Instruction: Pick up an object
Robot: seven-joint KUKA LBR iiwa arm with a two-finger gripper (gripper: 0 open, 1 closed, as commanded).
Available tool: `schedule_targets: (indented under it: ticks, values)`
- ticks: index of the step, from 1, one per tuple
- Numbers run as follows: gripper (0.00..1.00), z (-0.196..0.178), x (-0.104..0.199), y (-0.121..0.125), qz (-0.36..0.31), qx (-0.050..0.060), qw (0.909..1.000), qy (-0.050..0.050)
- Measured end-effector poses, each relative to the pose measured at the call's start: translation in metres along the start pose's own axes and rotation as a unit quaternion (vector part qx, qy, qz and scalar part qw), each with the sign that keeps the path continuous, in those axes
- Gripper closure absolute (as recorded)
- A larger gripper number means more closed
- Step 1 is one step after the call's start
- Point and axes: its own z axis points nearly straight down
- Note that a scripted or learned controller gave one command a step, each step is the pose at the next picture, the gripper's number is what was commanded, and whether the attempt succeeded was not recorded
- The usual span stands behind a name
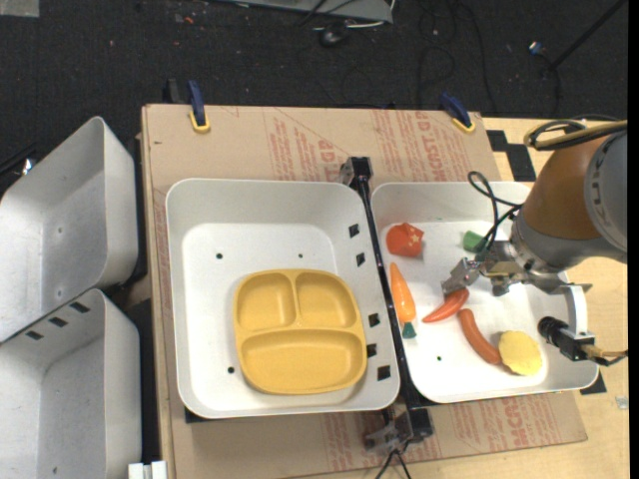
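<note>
The gripper (465,275) hangs low over the right bin (439,377), its fingertips just above the upper end of the red chili pepper (445,307). At this viewing angle the fingers appear slightly parted with nothing between them, though the gap is small and hard to read.

The chili lies near the bin's middle, tilted, close beside the orange carrot (401,292) and the upper end of the sausage (479,338). A yellow lemon (520,352), a red tomato (405,239) and a green piece (474,239) also lie in this bin; the left bin (190,267) carries a yellow divided tray (298,332).

Handling estimate – the chili is likely light, rigid moulded plastic with a smooth skin, so it may slip or roll under an off-centre pinch. Grasp across its narrow width at mid-length – not at the tapered tip.
</note>
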Motion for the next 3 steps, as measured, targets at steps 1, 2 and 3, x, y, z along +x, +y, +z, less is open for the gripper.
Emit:
schedule_targets:
  ticks: [1, 2, 3]
  values:
    - [1.0, -0.011, 0.0, 0.001, 0.0, -0.001, 1.0, 0.0]
    - [1.0, -0.073, -0.005, 0.002, -0.001, -0.003, 1.0, -0.001]
    - [1.0, -0.131, -0.016, 0.002, -0.001, -0.004, 1.0, -0.002]
